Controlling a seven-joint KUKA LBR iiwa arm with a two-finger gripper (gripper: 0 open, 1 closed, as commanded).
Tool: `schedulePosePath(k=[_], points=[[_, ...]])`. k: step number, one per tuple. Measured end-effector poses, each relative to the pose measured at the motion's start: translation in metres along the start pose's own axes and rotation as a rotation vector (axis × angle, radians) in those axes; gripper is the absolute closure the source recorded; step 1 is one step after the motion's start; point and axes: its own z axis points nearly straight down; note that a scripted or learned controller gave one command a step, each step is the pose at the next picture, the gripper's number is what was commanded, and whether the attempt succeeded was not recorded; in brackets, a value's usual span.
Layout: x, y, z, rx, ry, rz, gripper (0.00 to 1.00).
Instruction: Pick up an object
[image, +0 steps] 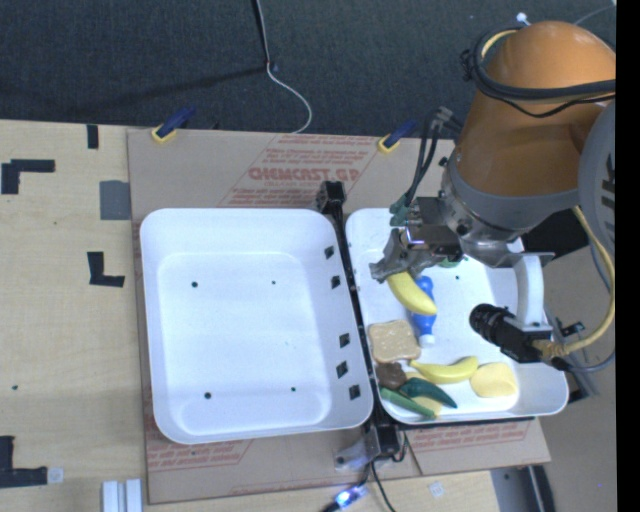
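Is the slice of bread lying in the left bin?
No. The slice of bread lies in the right bin, next to the blue-capped bottle and below the claw.

The gripper (400, 258) hangs over the right bin (545, 402), just above a yellow banana (408, 291) lying against a blue-and-white bottle (424, 311); a bread slice (393, 341) sits nearby.

1. Light wooden bench (60, 330) with black tape marks.
2. Brown cardboard sheet with red print (290, 175) lies flat on the bench.
3. Left shallow white plastic bin (160, 300) sits on the cardboard; right white bin (545, 400) just beside it, edges touching.
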Motion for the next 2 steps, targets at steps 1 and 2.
schedulePosePath(k=[1, 2], points=[[0.105, -0.001, 0.025, 0.016, 0.0, -0.012, 1.0], [0.076, -0.004, 0.09, 0.021, -0.005, 0.002, 1.0]])
